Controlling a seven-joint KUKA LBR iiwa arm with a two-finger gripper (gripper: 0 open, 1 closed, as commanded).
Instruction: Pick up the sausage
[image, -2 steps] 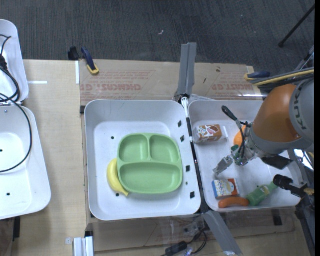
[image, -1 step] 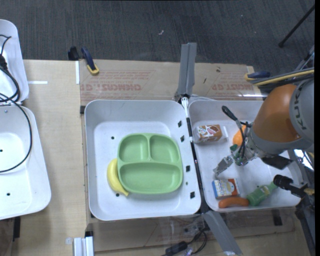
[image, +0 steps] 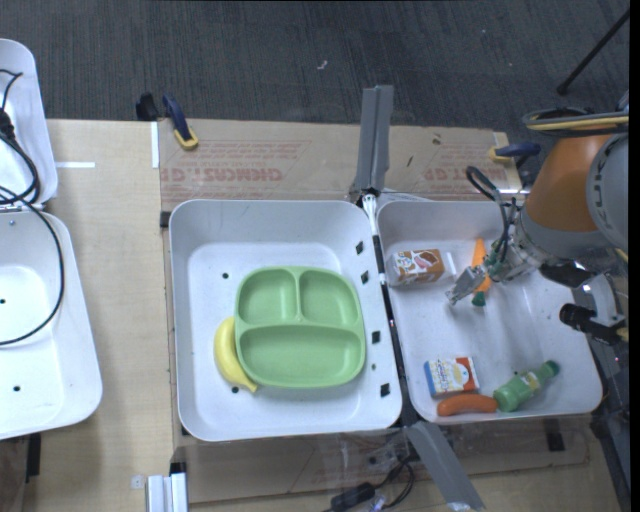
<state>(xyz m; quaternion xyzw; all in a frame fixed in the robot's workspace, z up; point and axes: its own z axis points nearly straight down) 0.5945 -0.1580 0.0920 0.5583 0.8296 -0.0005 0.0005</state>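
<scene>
On wooden bench (image: 110, 150): two white bins (image: 190, 300); dark carpet (image: 250, 50) behind.

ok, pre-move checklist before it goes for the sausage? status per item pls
1. Sausage in view, at the near edge of the right bin: ok.
2. Tool over the sausage: not ok, it sits at the far half of the bin, next to the carrot.
3. Room around the sausage: not ok, the green bottle touches its right end and the small carton lies just behind it.
4. Tool free of any item: cannot tell, the carrot is right against it.
5. Finger opening: cannot tell.
6. Path from tool to sausage: ok, bare bin floor between.
</scene>
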